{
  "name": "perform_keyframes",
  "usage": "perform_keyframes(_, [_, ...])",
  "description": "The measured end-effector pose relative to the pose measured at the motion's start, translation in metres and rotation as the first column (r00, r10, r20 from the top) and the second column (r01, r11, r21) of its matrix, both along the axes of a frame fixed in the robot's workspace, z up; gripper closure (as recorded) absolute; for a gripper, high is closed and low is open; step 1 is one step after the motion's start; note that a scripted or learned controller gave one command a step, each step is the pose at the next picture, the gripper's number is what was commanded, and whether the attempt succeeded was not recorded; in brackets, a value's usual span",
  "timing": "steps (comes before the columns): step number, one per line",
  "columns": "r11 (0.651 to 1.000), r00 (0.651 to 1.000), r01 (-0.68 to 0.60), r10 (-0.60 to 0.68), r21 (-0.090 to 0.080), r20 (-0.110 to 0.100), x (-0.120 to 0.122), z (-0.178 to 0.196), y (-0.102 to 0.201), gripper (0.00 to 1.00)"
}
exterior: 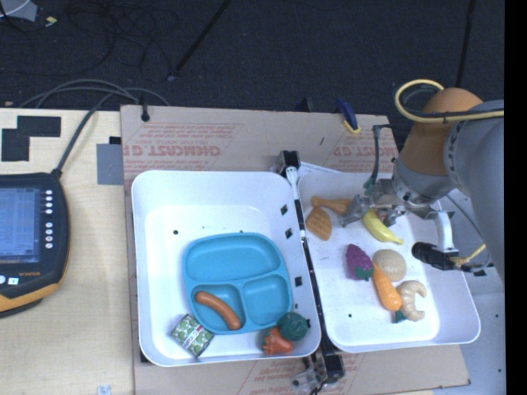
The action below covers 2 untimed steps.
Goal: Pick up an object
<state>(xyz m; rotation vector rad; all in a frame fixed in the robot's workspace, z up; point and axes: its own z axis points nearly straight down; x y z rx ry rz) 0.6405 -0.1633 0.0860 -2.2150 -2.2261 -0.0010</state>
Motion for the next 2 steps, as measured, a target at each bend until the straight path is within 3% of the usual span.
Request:
perform_keyframes(1, [1.0,1.0,0.001,-0.001,0.0,-0.003,-0.002,0.012,-0.002,1.0])
perform_keyframes(2, [1.0,1.0,-0.001,0.001,0.001,0.004,-0.009,0.086,0.063,1.0])
